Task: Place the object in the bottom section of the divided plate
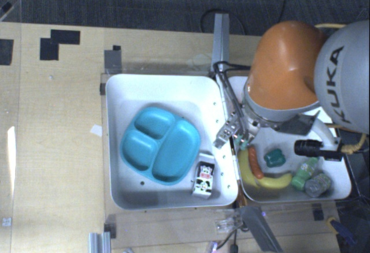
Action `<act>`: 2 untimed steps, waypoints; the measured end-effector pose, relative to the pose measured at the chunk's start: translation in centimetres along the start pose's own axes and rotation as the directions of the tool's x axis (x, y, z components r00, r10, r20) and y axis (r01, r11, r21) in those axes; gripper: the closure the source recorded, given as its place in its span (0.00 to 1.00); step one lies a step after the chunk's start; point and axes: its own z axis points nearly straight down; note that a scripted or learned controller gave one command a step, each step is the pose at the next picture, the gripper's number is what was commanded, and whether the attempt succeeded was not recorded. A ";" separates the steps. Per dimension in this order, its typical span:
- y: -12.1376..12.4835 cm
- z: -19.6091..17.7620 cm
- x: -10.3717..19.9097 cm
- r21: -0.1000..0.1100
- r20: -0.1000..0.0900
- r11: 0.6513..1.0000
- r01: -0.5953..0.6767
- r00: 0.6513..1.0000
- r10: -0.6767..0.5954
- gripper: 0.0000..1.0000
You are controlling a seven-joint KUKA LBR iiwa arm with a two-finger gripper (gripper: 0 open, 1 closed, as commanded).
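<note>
Arm point(300, 73) over the right bin point(347, 188), gripper state can't tell; banana point(272, 181) lies there beside the hotdog point(254, 164), soft and light, grab mid-body, plate point(162, 145) is in left bin.

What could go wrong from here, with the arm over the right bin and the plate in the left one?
1. The banana, sausage and green toys lie close together, so a grab may catch the wrong thing.
2. The gripper sits at the wall between the bins and could knock it.
3. The small carton touches the blue plate and may get nudged.
</note>
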 end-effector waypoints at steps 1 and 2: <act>6.3 4.7 4.7 0.000 -0.002 0.998 0.062 0.998 -0.062 1.00; 12.7 5.5 8.8 -0.002 -0.002 0.977 0.214 0.977 -0.214 1.00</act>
